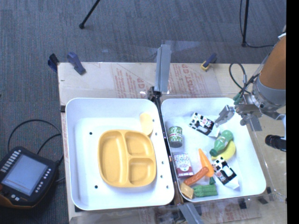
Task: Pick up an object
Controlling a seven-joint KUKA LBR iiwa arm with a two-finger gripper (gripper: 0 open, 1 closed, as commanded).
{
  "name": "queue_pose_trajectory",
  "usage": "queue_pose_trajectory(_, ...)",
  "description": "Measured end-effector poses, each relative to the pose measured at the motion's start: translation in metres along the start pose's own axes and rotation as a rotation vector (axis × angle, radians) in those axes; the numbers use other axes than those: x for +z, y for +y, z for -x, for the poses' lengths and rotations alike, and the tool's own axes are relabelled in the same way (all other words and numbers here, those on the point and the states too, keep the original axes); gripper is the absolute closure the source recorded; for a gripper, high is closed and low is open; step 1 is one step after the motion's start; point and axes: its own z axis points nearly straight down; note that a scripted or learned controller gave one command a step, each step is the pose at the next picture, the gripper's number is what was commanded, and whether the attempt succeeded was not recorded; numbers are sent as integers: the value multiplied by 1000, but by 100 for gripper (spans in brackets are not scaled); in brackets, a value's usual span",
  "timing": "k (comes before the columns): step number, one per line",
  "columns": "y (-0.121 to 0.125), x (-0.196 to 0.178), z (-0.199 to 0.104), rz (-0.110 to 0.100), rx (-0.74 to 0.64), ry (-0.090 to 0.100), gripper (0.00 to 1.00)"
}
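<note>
One cow-print carton (202, 123) lies just beside hand (237, 117).

A robotics lab: teach pendant (25, 176), tripod legs (92, 9), clamped bench (117, 80).

Two shallow white bins sit side by side on the table. The left white bin (74, 125) holds a yellow plastic tray with three sections (126, 157) and a small pale yellow piece (146, 122) just beside it. The right white bin (187, 107) holds a small green can (175, 136), a black-and-white cow-print carton (202, 123), a green bottle (221, 142) touching a yellow banana (227, 150), an orange carrot (205, 161) and a red box (183, 165). The grey arm's hand (239, 116) hangs over the right bin's far right side, near the cow-print carton.
</note>
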Motion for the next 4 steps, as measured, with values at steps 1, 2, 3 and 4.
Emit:
queue_pose_trajectory(1, -22, 132, 17, 4, 45, 1, 0)
queue_pose_trajectory(2, -71, 144, -18, 0, -170, 1, 0)
queue_pose_trajectory(3, -100, 137, -10, 10, -538, -4, 0)
queue_pose_trajectory(4, -16, 126, 1, 3, -517, -1, 0)
